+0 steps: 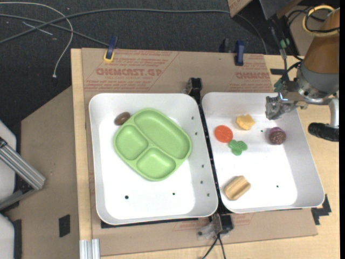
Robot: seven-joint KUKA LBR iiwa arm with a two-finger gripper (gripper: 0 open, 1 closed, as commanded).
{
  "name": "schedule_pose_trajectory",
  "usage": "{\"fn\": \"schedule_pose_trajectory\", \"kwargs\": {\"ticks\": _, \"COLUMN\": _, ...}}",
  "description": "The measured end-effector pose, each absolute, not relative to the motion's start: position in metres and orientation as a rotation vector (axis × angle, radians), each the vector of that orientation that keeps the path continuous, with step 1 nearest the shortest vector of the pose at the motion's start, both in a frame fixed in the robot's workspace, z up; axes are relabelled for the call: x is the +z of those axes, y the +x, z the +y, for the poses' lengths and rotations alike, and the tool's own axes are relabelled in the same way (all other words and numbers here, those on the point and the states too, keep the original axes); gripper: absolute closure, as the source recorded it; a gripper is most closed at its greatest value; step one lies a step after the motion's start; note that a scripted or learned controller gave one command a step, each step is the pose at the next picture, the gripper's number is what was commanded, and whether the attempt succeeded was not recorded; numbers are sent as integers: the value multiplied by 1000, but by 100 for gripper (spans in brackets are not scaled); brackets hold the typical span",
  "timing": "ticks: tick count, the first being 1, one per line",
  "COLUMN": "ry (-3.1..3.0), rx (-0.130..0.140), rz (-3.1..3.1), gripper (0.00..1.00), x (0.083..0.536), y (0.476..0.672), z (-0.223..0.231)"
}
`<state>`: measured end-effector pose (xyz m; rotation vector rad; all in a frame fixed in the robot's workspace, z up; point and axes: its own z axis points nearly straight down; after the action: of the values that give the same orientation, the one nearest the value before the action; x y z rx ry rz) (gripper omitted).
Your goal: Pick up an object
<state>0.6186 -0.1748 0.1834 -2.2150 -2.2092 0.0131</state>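
I see my two-finger gripper (274, 110) at the upper right of the frame, over the right-hand shallow white bin (302, 196), just above the round dark-purple fruit (277, 136) and right of the yellow chunk (246, 122). I cannot tell its jaw state. The pickable pieces sit apart there, so I'd judge either is approachable.

This is a robotics lab or test cell. Two white bins (102, 161) sit on a cardboard sheet (161, 69) held down by blue clamps (111, 48), loose cables (48, 26) trail across dark carpet (161, 9), aluminium framing (19, 166) stands at the left, and an industrial arm (322, 58) reaches over toy food (236, 188).
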Motion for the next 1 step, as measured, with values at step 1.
{"fn": "schedule_pose_trajectory", "kwargs": {"ticks": 1, "ry": -2221, "rx": 0, "rz": -2221, "gripper": 0, "x": 192, "y": 622, "z": -174}}
